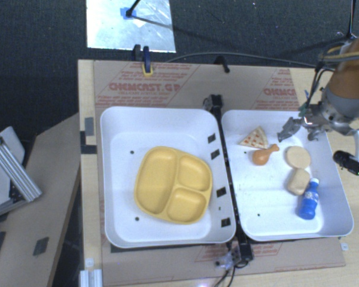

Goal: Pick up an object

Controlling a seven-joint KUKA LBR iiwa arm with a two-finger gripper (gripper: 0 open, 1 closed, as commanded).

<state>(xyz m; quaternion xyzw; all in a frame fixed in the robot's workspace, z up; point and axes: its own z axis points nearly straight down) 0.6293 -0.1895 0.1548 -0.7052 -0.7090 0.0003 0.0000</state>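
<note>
1. The gripper (300, 126) hovers over the right bin's (269, 226) far edge, fingers apart and holding nothing
2. A pizza slice (254, 139) and drumstick (263, 155) lie just left of it

– What sits where on the bench (167, 79)?
– Two bins side by side. The left bin (116, 154) holds a divided tray (173, 184).
– And the right bin (269, 220)?
– A pizza slice (255, 139) at the back, a drumstick (264, 155) just before it, then a round slice (298, 157), a bread piece (298, 181) and a bottle (309, 201) toward the front right.
</note>
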